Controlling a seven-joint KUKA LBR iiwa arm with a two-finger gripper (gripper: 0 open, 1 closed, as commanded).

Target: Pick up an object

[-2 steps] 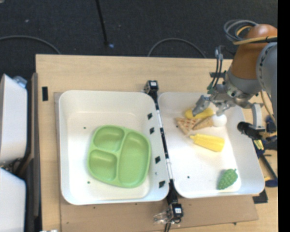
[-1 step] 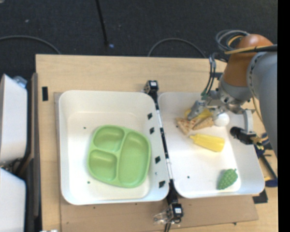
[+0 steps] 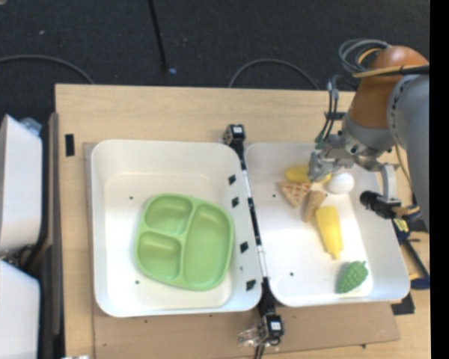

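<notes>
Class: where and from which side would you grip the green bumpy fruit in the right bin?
Take the green bumpy fruit across its narrower middle, coming straight down from above. It lies apart from the yellow corn, near the bin's front corner, so side approaches look cramped.

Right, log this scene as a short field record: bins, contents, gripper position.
left bin: holds a green divided tray
right bin: holds toy foods
yellow item: middle of right bin, lying lengthwise
green bumpy item: near corner of right bin, apart from the rest
white egg-like item: far side, beside the gripper
yellow rounded piece: far side, next to a tan wedge
gripper: low over the far-side cluster; grasp cannot be told
</notes>
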